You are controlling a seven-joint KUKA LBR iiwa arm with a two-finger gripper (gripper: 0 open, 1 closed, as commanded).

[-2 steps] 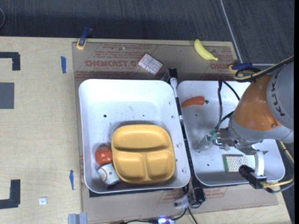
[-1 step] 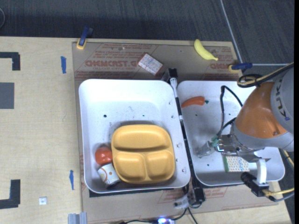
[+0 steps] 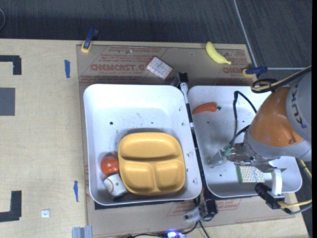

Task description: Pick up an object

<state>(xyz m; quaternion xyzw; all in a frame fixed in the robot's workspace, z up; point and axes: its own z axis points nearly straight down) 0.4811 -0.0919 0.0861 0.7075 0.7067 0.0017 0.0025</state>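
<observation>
My gripper (image 3: pixel 217 159) hangs low over the floor of the right bin (image 3: pixel 214 129), near its left wall, with the grey and orange arm (image 3: pixel 275 124) behind it to the right. An orange carrot-shaped piece (image 3: pixel 204 108) lies at the bin's far left corner, well apart from the gripper. A small green and white patterned card (image 3: pixel 250 173) lies just right of the gripper, partly under the wrist. Nothing shows between the gripper and the bin floor.
The left bin (image 3: pixel 133 103) holds a yellow compartment tray (image 3: pixel 151 161), a red-orange ball (image 3: pixel 109 164) and a small white and orange can (image 3: pixel 114 184). On the cardboard behind the bins lie a yellow banana (image 3: pixel 217 53) and a checkered packet (image 3: pixel 159 67).
</observation>
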